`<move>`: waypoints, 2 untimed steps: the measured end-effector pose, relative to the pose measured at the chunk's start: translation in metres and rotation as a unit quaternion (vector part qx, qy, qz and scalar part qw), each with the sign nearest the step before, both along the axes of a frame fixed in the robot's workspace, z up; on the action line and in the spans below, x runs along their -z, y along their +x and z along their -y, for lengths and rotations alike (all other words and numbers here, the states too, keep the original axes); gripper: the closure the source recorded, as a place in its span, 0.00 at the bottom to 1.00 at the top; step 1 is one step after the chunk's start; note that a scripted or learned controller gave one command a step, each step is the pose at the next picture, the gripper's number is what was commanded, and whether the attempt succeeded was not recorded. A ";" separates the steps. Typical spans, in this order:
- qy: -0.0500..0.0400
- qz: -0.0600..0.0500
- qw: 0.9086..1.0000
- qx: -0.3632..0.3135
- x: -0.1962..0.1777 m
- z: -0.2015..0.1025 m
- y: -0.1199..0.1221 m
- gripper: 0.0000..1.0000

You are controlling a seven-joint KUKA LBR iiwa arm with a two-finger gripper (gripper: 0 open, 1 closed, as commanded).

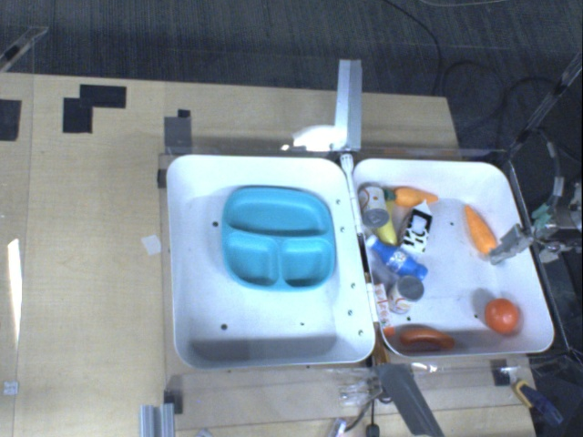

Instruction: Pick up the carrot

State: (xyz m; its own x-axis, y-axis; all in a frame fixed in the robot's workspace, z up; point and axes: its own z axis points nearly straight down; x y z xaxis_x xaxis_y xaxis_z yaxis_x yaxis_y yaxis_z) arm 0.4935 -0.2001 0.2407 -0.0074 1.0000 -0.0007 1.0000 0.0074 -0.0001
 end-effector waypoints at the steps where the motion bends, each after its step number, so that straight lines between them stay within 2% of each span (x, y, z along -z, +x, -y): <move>1: 0.001 0.000 0.995 -0.104 0.097 0.005 0.062 0.00; 2: 0.000 0.001 0.997 -0.080 0.148 0.005 0.092 0.00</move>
State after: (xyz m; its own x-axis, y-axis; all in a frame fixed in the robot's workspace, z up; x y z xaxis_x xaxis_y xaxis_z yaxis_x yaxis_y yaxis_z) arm 0.5854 -0.2047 0.0925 -0.1664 0.9861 -0.0006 0.9860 0.1664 0.0027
